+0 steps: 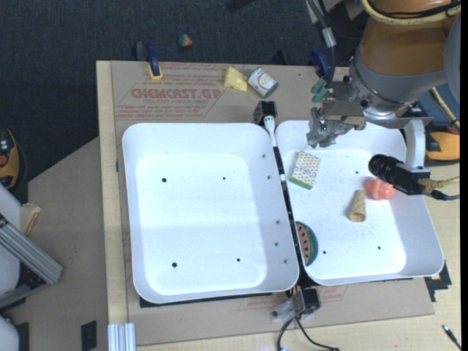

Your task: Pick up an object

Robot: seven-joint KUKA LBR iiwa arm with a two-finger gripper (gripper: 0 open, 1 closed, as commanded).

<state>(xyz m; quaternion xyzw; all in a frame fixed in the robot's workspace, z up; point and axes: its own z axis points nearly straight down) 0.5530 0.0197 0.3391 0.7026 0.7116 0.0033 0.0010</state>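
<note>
Hovering claw [322,139], patterned packet [306,170] just below, untouched

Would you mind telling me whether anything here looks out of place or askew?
Yes. A yellow piece and a small box lie on the cardboard behind the bins, outside both. In the right bin, a green round piece sits against the left wall, apparently tipped on edge rather than flat.

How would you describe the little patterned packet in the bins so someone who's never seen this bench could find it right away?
Start at the right bin of the two white ones. Near its upper left corner, just below the gripper, lies the patterned packet, flat and slightly tilted. It is the only rectangular item there, pale with fine green and yellow speckling, unlike the tan cone and pink lump farther right.
</note>
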